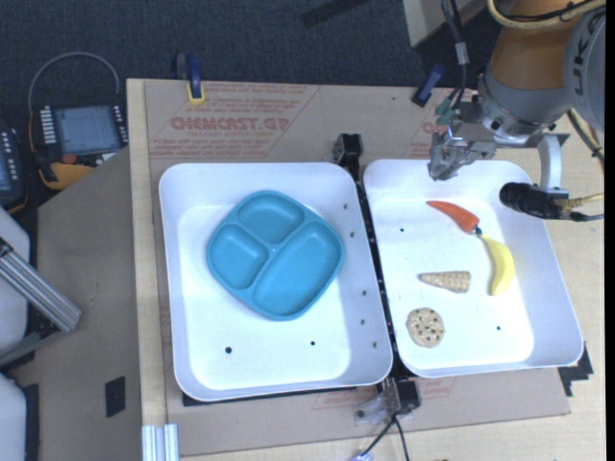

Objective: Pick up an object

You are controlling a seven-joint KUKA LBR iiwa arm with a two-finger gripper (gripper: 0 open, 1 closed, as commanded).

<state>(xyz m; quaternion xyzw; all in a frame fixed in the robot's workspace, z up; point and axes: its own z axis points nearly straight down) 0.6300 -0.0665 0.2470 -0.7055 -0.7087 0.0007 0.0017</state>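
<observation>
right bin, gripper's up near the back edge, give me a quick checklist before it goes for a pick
1. Targets present in the right bin: ok. Carrot, banana, cone and cookie all lie there.
2. Gripper free of any object: ok, nothing shows between its fingers.
3. Finger opening: cannot tell, too small and dark.
4. Gripper over a target: not ok. It hangs near the bin's far rim, beyond the carrot.
5. Targets spaced for a clean grasp: not ok for carrot and banana, whose ends nearly meet; cone and cookie lie apart.
6. Blue plate out of the way: ok, it sits in the left bin.
</observation>
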